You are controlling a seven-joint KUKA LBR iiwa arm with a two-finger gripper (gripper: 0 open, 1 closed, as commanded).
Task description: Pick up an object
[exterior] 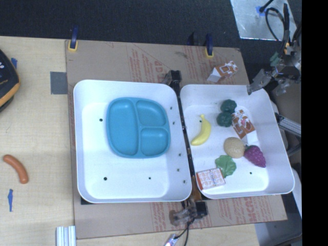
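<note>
Waiting to start: nothing is picked yet, and the gripper sits beyond the right bin's far corner.
Its grasp state I cannot tell; the banana lies apart in that bin, calling for a reach inward and a descent.

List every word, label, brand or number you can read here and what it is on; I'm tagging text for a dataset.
Nothing reads clearly.
Red print on the brown cardboard sheet: too faint and blurred.
Small carton in the right bin: red and white print, too small.
Carton beside the broccoli: print, unreadable.
Carton on the cardboard above the right bin: unreadable.
</note>
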